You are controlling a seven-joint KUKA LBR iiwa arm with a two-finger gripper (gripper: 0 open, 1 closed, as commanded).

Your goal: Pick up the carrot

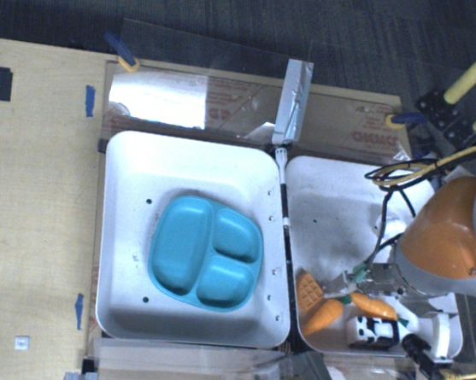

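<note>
Nearest the camera, along the front wall of the right bin point(325, 183), lies a cluster of small play-food pieces. The carrot point(323, 317) is a smooth, tapered orange cone, lying at a slant with its narrow end pointing up and right. A flat, waffle-textured orange piece point(308, 290) lies touching its left side. Just to the right sits a second smooth orange piece point(374, 307), elongated and lying nearly level, and beside the carrot a small black-and-white blocky toy point(373, 330). The gripper point(363, 282) hangs just above and right of the carrot's narrow end, close over this cluster; whether its fingers are apart or together cannot be told, since dark cabling and metal parts crowd that spot. Above it swells the arm's glossy orange band point(448, 232), rounded like a dome.

The left bin point(128, 171) is a shallow, matte white tray with rounded corners, holding a sky-blue plastic plate point(206, 251) divided into three soft-edged compartments.

Farther back, a clear panel and a metal bracket point(293, 101) stand on the pale wooden worktop point(25, 202).
</note>
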